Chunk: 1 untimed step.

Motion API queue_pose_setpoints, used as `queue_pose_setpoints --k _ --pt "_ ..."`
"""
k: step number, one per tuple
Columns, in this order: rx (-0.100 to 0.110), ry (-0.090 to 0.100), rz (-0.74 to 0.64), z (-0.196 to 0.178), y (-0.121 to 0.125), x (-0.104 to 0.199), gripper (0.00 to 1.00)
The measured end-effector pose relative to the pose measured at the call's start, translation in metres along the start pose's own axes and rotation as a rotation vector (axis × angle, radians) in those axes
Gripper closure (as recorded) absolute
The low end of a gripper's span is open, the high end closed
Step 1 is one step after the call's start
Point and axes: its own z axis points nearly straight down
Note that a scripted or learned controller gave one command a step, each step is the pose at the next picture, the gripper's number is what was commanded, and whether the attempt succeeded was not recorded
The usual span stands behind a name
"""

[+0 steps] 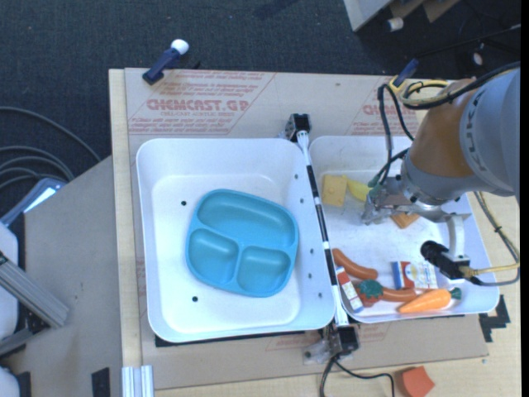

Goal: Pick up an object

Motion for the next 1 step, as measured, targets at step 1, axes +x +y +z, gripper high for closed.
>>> queue_pose_setpoints --k 1 --pt "0.0 0.0 0.0 0.0 0.0 0.0 0.0"
